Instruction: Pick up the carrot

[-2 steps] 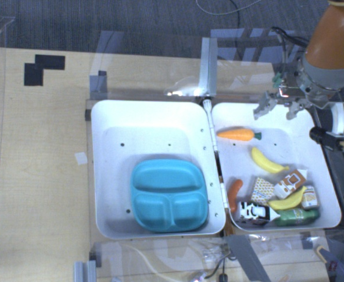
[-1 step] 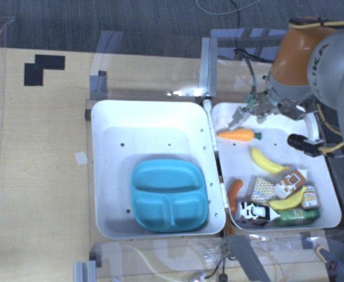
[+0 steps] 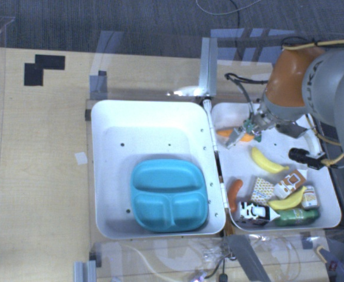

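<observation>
The carrot (image 3: 224, 133) is a small orange piece lying in the far-left corner of the right bin (image 3: 335, 214), close to the wall between the bins. My gripper (image 3: 246, 134) is down right over it, reaching in from the right below the orange wrist band (image 3: 286, 78). Orange shows on both sides of the gripper, to its left and just under its right part. The gripper's body hides the carrot's middle, so I cannot make out whether it is gripped.
The right bin also holds a banana (image 3: 266, 160), a second banana (image 3: 287, 201), a red sausage-like piece (image 3: 234, 192), small boxes (image 3: 290, 183) and a green bottle (image 3: 297, 217). A blue divided tray (image 3: 169, 194) lies in the left bin (image 3: 110, 122).
</observation>
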`<control>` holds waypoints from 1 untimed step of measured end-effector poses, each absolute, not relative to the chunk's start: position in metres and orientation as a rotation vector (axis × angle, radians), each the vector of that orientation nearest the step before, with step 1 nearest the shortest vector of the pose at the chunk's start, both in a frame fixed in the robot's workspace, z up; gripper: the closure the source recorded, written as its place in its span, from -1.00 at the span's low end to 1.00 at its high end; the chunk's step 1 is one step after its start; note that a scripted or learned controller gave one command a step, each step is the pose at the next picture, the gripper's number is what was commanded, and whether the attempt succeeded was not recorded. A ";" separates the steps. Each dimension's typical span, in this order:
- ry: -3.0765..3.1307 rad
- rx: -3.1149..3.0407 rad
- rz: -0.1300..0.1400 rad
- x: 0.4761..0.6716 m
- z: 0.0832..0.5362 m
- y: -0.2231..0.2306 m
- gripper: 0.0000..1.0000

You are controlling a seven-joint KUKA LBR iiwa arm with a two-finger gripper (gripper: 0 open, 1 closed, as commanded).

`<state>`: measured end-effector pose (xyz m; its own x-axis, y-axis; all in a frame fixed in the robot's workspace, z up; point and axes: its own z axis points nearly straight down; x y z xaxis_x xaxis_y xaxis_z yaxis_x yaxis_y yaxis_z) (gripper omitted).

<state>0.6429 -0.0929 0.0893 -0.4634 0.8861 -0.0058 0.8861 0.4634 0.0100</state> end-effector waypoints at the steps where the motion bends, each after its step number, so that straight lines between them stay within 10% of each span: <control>1: 2.851 1.359 -0.012 0.666 0.088 -0.103 -1.00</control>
